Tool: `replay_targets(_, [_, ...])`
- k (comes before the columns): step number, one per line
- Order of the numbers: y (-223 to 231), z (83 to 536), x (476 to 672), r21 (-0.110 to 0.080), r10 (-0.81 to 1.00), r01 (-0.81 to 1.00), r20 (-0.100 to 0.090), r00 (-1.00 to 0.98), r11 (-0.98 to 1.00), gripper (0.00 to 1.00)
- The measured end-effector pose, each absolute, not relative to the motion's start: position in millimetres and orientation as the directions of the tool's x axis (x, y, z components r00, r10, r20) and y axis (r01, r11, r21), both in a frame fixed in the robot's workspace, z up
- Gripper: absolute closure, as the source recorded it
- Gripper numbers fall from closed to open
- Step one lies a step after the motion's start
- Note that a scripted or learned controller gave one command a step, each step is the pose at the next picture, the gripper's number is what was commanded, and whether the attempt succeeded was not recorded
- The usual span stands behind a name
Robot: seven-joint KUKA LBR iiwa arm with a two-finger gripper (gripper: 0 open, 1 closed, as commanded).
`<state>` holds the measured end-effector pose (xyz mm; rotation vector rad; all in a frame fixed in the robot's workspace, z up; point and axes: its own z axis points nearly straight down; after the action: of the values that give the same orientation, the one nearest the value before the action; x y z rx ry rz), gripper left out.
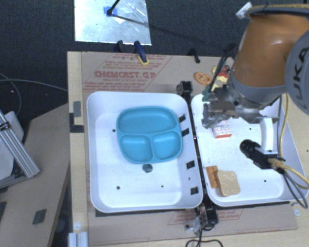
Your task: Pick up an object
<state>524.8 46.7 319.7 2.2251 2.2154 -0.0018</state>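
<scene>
**Risk 1:** miss or glancing contact on the small red-and-white box (222,131), the likeliest pick. Lies flat in the far-left part of the right bin (278,189), just on the near side of the gripper (215,118). Probable cause: a descent centred a little too far back, shoving the box aside instead of straddling it.

**Risk 2:** knock against the wall beside the left bin (105,189), close on the gripper's left.

**Risk 3:** slip on closing. Low, flat box, little height above the bin floor to catch.

**Other candidates:**
- Tan toast slice (228,183) with an orange strip (211,175) just beside it, near-left corner of the right bin, well apart from the gripper.
- Blue divided plate (149,140) in the left bin, with a small dark piece (147,168) at its near edge.

**Arm (268,45) pose:** reaches in from the right, orange-banded wrist bulking over the far half of the right bin, gripper pointed down, low over the bin floor.

**Gripper state:** apart or together, cannot tell; nothing visibly held.
</scene>
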Motion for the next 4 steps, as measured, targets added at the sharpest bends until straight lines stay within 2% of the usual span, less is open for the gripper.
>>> replay_targets(1, [73.2,360.2,503.7,0.004,1.000,1.000,0.001,-0.005,0.005,1.00])
replay_targets(2, [72.5,359.4,503.6,0.003,1.000,1.000,0.001,-0.004,0.004,0.00])
replay_targets(3, [153.6,323.9,485.3,-0.002,1.000,1.000,0.002,-0.012,0.012,0.00])
replay_targets(4, [152.1,189.9,484.3,-0.011,1.000,1.000,-0.003,0.000,0.000,0.00])
